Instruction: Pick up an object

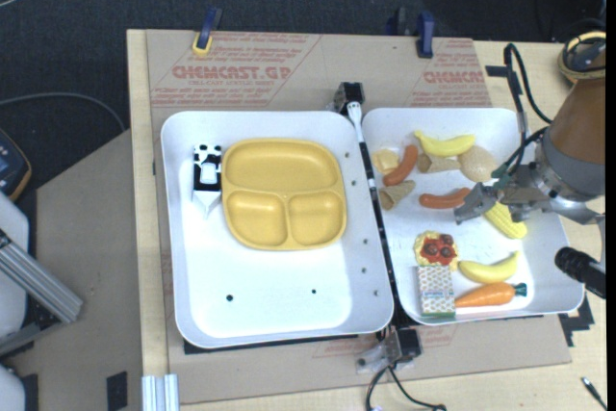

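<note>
- Several small toy foods lie in the right shallow white bin [539, 303]; nearest the gripper [478, 204] we see a red plastic sausage [444, 200] and a yellow corn-like piece [504, 220].
- We judge the red plastic sausage the likely target: it lies near the middle of that bin, just left of the dark fingertips, apart from its neighbours.
- It looks light, stiff and smooth, so we expect it to slip or roll; we would take it across its narrow middle, fingers square to its length.
- We cannot tell how far the gripper is spread; nothing visible sits between its fingers.
- Around it lie a second red-orange sausage [401, 165], a yellow banana at the top [444, 145], a beige round piece [476, 163], a lower yellow banana [490, 268], an orange carrot with a green tip [487, 295], a small cake topped with red berries [436, 248] and a printed rectangular packet [435, 289]; its print is too small to read.
- In the left white bin [269, 303] we find a yellow three-compartment plate [284, 191] and a small black-and-white block [207, 170] beside it.
- On the brown board [144, 207] under the bins we read red lettering, "CHEMCAST GP" [231, 69], repeated partly at the right.
</note>
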Robot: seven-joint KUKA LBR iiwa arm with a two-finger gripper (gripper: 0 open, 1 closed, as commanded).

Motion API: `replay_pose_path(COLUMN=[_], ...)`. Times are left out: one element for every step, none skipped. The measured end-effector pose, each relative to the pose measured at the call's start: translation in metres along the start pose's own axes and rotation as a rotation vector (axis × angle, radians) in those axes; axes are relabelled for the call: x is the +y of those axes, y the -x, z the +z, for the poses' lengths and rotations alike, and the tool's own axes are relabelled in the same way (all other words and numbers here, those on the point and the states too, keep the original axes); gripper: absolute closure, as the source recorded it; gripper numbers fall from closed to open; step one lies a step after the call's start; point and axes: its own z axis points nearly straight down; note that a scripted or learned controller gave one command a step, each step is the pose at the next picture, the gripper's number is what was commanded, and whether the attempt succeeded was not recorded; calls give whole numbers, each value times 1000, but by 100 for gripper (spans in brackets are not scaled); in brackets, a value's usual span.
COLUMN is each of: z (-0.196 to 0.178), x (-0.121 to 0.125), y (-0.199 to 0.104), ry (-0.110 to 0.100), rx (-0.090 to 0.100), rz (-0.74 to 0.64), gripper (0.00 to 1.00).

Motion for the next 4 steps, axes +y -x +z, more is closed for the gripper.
replay_pose_path(z=[48, 99, 86, 29], x=[8, 9, 10, 2], y=[2, 1, 1, 1], ry=[-5, 2, 6, 6], rx=[2, 2, -1, -3], rz=[0, 2, 1, 0], gripper=[0, 0, 100, 100])
